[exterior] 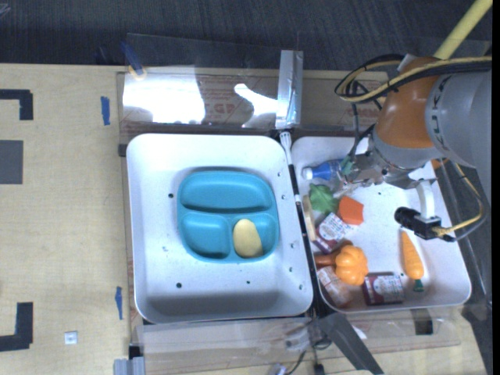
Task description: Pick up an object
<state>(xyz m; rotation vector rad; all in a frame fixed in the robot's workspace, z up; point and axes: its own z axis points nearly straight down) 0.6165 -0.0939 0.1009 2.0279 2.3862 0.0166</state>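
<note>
The right bin (449,268) holds a pile of small objects along its left side. Among them are a green toy (321,199), an orange block (351,211), an orange pumpkin (351,264), a dark red bottle (383,288) and a clear bottle with a blue cap (324,170). A carrot (412,256) lies apart at the right. My gripper (355,174) hangs low over the bin's far left part, just right of the clear bottle and above the orange block. Nothing can be seen held in it.
The left bin (148,209) carries a blue divided tray (226,213) with a yellow egg-shaped object (248,238) in its near right compartment. A white packet (334,227) and another wrapper (334,287) lie among the pile. The grey arm crosses the right bin's far right corner.
</note>
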